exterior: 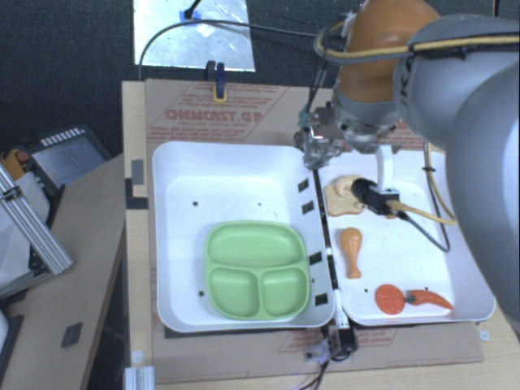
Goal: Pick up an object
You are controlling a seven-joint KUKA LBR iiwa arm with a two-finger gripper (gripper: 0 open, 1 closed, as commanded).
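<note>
My gripper (315, 156) hangs over the far left corner of the right bin (455, 258), close to the divider between the bins. Just in front of it and to the right, a pale bread slice (341, 197) lies on the bin floor, partly covered by a black fitting (372, 196) on a yellow cable. A tan toy drumstick (351, 250) lies nearer the front. A red tomato slice (390, 299) and an orange-red pepper (429, 300) rest side by side at the front edge.
A green divided plate (256, 268) sits in the front half of the left bin (187, 185). The grey arm and its orange band (390, 31) overhang the right bin's far side. Clutter stands off the bench at the left.
</note>
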